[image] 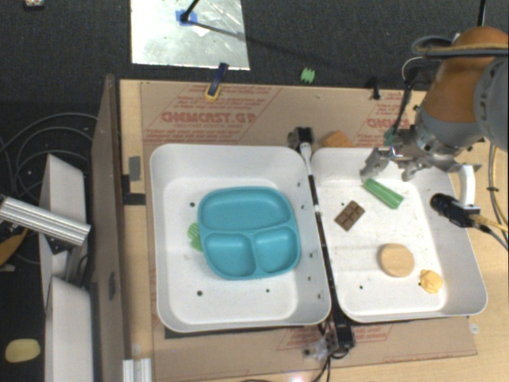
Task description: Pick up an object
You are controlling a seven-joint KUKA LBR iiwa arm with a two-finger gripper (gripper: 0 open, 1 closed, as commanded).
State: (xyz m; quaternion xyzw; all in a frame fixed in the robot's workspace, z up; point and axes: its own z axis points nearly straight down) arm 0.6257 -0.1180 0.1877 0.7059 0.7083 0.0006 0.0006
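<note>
My spread gripper (391, 165) hovers just above the flat green plastic block (382, 192), so next I drop and pinch.

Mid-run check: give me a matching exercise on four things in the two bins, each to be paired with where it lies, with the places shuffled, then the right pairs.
Things:
1. blue three-compartment plastic tray
2. green rectangular block
3. brown flat chocolate-like square
4. round tan cookie-like disc

Places:
A. right bin, just under the two-finger gripper
B. middle of the left bin
C. lower part of the right bin, beside a small yellow-orange lump
D. right bin, near the divider between the bins

Pairs: 1-B, 2-A, 3-D, 4-C
</note>
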